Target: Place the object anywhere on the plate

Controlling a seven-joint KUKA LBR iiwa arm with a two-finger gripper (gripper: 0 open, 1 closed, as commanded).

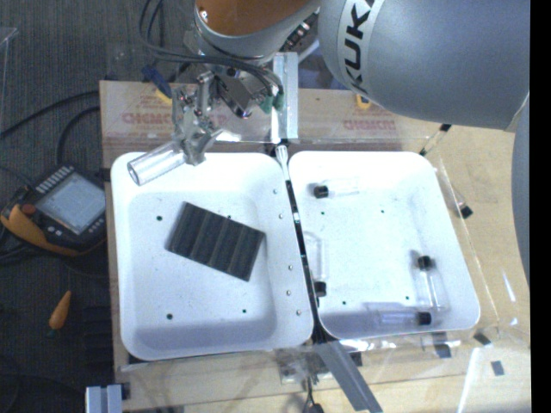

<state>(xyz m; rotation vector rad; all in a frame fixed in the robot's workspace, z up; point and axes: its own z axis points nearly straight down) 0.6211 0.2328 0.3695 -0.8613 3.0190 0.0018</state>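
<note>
A clear plastic tube [155,163] hangs tilted over the far left corner of the left bin [138,317], its open end pointing left. My gripper [195,149] comes down from the arm above and is shut on the tube's right end, which sits between the fingers. The plate [214,240] is a dark ribbed rectangle lying flat and slightly turned in the middle of the left bin, below and to the right of the held tube.
The right bin [387,231] holds several clear tubes with black caps: one at the far left [334,189], one by the divider [316,265], two at the near right [430,284]. A handheld pendant [65,209] lies left of the bench.
</note>
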